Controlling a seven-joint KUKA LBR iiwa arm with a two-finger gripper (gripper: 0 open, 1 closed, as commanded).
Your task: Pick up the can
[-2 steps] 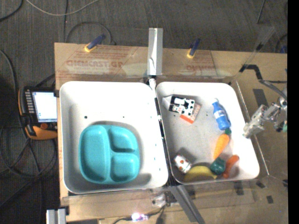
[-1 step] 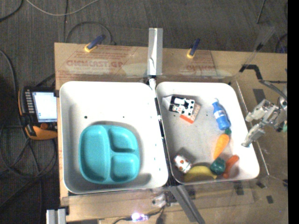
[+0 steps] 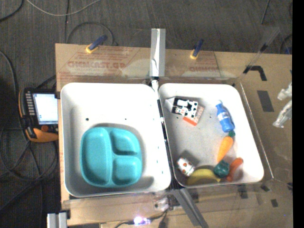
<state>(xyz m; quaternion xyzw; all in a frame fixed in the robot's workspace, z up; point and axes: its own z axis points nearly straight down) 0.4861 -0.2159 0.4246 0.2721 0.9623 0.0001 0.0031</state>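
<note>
The can (image 3: 185, 165) lies in the right bin (image 3: 247, 109), touching the banana (image 3: 203, 176). It seems tipped over, with its long axis slanting toward the bin's near-left corner. Whether the claw is clenched or released cannot be told.

The two bins (image 3: 71, 99) are looking like smooth white plastic with a faint sheen. The tray (image 3: 112, 156) is showing as glossy turquoise plastic. The can (image 3: 185, 165) is reading as shiny metal with a printed label. The banana (image 3: 203, 176), carrot (image 3: 225, 148) and bottle (image 3: 224, 118) are appearing as smooth moulded plastic. The counter (image 3: 109, 63) is looking like matt brown board, and the floor (image 3: 199, 13) like rough grey carpet.
</note>
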